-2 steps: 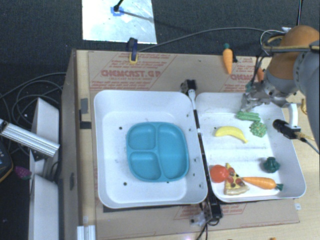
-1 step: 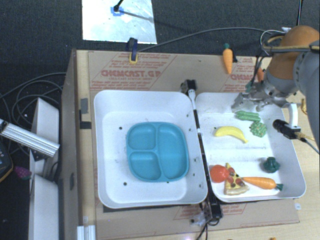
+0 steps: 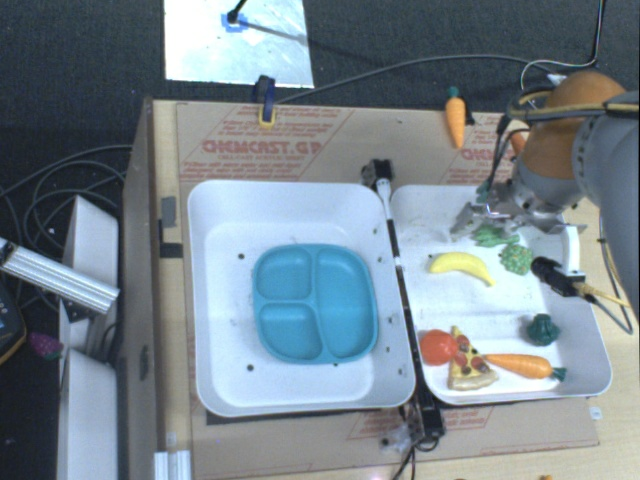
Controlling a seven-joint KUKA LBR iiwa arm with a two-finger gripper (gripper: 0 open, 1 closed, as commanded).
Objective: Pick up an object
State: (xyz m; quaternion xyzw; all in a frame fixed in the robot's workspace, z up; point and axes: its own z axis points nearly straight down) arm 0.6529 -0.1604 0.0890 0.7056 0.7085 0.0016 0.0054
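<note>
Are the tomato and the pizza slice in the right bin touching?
Touching. The camera view shows the tomato pressed against the left edge of the pizza slice near the front of the right bin, with no white floor showing between them.

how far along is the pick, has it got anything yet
Nothing looks picked yet. The banana, tomato, pizza slice, carrot and dark broccoli all lie in the right bin. In hand: the tool is low at the bin's far end, by a green leafy piece; whether it grips that piece is unclear. Left: close on an object and lift it.
</note>
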